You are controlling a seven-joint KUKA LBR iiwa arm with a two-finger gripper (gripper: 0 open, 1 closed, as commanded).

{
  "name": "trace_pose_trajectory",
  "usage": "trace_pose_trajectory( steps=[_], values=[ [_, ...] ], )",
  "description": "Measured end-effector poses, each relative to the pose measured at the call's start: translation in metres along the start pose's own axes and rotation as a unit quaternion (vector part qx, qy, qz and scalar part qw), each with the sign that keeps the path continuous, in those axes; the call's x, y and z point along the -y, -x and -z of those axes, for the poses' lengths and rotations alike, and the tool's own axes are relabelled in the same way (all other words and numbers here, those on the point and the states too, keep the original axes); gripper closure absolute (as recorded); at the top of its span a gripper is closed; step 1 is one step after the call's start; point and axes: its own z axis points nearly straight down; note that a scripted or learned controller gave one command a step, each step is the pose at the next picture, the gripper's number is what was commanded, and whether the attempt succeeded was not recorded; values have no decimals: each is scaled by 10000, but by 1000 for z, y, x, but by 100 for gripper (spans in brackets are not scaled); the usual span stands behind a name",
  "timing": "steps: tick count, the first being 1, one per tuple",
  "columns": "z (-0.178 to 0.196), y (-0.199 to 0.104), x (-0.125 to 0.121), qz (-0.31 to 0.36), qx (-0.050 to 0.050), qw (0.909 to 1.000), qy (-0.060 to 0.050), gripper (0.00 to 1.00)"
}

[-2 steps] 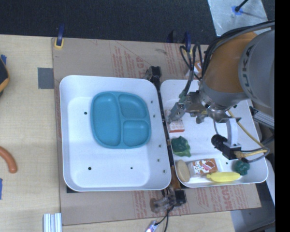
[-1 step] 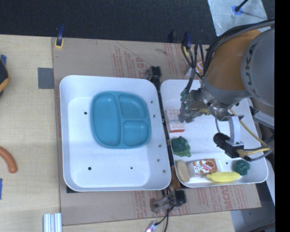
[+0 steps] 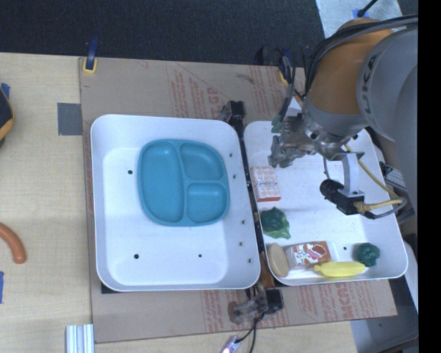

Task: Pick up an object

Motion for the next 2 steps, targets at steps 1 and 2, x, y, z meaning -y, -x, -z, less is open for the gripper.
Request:
trace_pose_trajectory(
  steps=[1,2],
  values=[
    [58,-2,55,-16,-4,10000,-4,100],
    [36,-87,20,2,1,10000,-2,100]
  ],
)
